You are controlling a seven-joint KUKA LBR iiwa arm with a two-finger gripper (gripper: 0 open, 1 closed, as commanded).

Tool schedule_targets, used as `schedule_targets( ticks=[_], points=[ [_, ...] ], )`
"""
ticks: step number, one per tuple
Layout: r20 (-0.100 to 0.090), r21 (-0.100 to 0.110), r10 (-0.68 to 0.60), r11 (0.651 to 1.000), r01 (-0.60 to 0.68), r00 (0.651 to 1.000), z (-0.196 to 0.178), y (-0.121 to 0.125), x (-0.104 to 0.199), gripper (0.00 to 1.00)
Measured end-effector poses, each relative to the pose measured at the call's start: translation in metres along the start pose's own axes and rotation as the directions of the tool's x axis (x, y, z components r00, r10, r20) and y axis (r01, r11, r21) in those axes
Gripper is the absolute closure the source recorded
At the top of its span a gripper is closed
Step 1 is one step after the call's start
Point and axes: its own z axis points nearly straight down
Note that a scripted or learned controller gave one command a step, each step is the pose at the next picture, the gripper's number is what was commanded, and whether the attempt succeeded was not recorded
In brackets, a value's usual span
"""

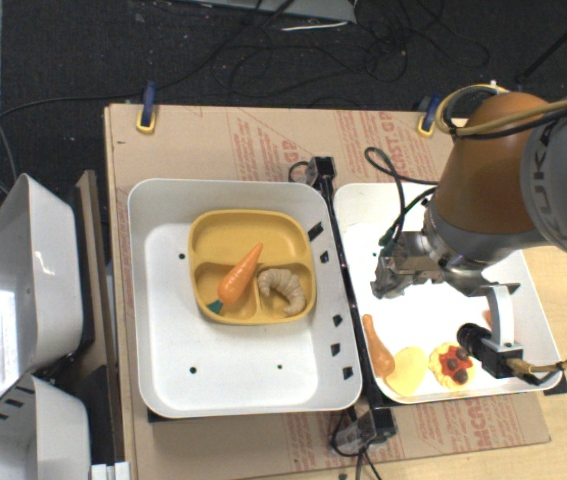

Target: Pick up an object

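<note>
Reaching in from the right, the arm [508,163] hangs over the right bin [538,298], with the gripper [395,276] low above the bin's left part; whether it is released or clenched cannot be told. No object is seen in its grasp. An orange spoon [377,345], a pale yellow piece [410,370] and a red-and-yellow toy [453,364] lie along the bin's near edge. In the left bin [163,368] a yellow divided plate [253,226] holds a toy carrot [240,274] and a toy shrimp [284,288], side by side in separate compartments
</note>
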Motion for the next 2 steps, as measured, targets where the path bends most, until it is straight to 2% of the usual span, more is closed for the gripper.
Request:
schedule_targets(
  ticks=[1, 2],
  points=[
    [0.001, -0.002, -0.001, 1.000, 0.001, 1.000, -0.007, 0.009, 0.052, 1.00],
    [0.001, 0.001, 0.000, 1.000, 0.000, 1.000, 0.004, 0.009, 0.112, 1.00]
  ],
)
